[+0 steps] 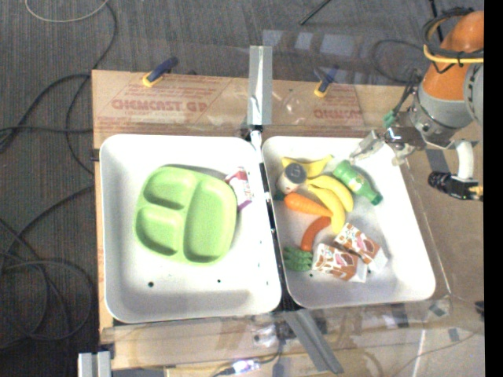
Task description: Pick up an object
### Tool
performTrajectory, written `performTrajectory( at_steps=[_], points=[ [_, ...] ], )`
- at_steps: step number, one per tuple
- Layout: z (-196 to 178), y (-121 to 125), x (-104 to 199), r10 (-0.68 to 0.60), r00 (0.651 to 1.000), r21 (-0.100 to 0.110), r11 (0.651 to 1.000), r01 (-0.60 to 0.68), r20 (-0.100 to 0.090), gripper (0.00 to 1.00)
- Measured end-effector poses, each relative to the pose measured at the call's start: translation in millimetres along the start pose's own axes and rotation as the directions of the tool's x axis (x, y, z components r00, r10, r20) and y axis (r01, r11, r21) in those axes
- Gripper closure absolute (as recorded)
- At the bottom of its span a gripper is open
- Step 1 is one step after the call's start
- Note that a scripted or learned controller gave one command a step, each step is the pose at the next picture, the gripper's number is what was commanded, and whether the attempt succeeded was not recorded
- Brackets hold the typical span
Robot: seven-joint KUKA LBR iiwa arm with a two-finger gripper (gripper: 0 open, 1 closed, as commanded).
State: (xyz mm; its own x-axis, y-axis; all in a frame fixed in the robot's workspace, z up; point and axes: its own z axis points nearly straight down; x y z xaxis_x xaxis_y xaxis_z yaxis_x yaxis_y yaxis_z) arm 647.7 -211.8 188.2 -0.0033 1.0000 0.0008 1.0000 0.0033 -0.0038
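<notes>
**Pincer at the upper right rim, toys heaped in the right-hand bin**

The pincer (383, 141) hangs at the upper right of the frame, over the far right corner of the right bin (416, 281). Whether it is apart or together I cannot tell: the tips are small and pale against the white wall, and nothing is seen between them.

No single object is named, so any of the heap will serve. It lies in the upper left and middle of that bin. Nearest the pincer is a green bottle (357, 181), lying tilted on its side. It looks like light hollow plastic, stiff but smooth and round, so it may roll or slip; a hold across the middle of its body seems safest. Touching it to the left is a yellow banana (332, 196), curved and probably also a light toy, best taken across its narrow width. An orange carrot (306, 204) lies beside the banana, tapered and likely to slide out if pinched near its tip. Lower down, flat printed packets (346, 254) lie against the floor; they look thin and soft, hard to get under.

The left bin (118, 289) holds a green divided tray (189, 214), broad and shallow, offering only its rim for a hold.
</notes>
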Motion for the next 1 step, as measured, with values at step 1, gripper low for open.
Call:
performTrajectory(
  at_steps=[1],
  points=[
    [78.3,5.6,75.3,-0.185,0.983,-0.004,0.983,0.185,0.006,0.0]
  ],
)
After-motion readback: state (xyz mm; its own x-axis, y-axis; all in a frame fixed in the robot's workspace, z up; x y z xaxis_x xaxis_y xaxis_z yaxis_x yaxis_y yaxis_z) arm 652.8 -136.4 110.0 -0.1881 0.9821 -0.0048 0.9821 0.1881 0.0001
